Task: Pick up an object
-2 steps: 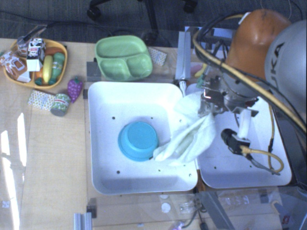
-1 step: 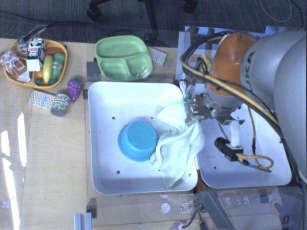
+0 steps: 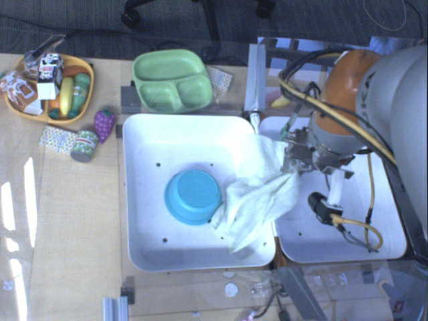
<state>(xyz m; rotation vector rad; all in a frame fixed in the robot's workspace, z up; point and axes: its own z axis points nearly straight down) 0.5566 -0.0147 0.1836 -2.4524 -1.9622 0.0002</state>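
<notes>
Bowl (image 3: 193, 196) in left bin (image 3: 144, 199), cloth (image 3: 257, 202) just right

Even, fairly bright overhead light, soft overall. Left bin (image 3: 140, 146) near blown-out white with little shading; cloth (image 3: 257, 202) folds low contrast. Bright window-like glare patches on bench (image 3: 67, 233) left edge. Arm (image 3: 394, 92) at right blurred, out of focus. Faint shadow under bowl (image 3: 194, 196). Mild grain, slightly soft detail.

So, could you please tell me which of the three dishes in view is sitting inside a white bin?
The blue bowl: it lies in the left bin, beside the white cloth. The green divided tray and yellow bowl rest on the bench outside.
</notes>
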